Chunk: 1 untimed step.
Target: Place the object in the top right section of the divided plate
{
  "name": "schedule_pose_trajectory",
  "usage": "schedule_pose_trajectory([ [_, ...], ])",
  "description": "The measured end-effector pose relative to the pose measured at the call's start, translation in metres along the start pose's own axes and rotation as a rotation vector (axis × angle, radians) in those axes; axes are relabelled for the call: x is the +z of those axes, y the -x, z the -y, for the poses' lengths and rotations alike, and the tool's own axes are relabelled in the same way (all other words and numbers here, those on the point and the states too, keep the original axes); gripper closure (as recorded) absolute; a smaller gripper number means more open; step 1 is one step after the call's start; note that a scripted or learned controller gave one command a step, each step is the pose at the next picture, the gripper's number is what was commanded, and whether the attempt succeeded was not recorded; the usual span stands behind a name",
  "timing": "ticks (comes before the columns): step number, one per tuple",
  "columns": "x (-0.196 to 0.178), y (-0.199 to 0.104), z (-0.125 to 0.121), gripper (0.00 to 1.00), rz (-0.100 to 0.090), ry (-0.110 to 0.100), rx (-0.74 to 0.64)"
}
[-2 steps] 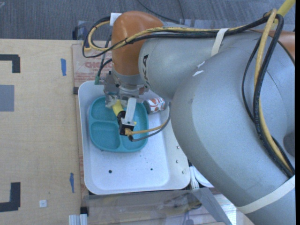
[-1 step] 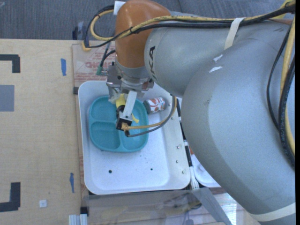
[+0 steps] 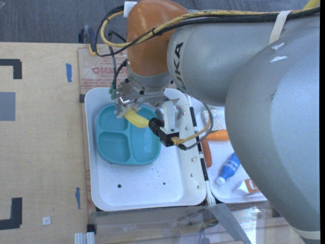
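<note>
Yellow banana (image 3: pixel 135 118) pinched in the hand (image 3: pixel 125 107) over the blue divided plate's (image 3: pixel 119 146) upper right rim.

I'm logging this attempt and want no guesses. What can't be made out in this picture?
- Gripper: its fingers hidden under the wrist; unclear whether it holds the yellow object.
- Divided plate: top right section covered by the gripper and yellow object.
- Right bin: mostly hidden by the arm; the blue bottle and orange item show in part.
</note>
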State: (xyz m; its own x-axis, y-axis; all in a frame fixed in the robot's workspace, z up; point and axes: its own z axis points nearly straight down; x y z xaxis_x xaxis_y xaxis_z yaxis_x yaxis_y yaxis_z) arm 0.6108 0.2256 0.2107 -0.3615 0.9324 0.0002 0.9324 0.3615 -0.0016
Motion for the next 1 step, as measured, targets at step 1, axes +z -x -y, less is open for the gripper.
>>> schedule_pose_trajectory([
  [1, -0.0001, 0.0006, 0.0000, 0.00, 0.000, 0.000, 0.001],
])
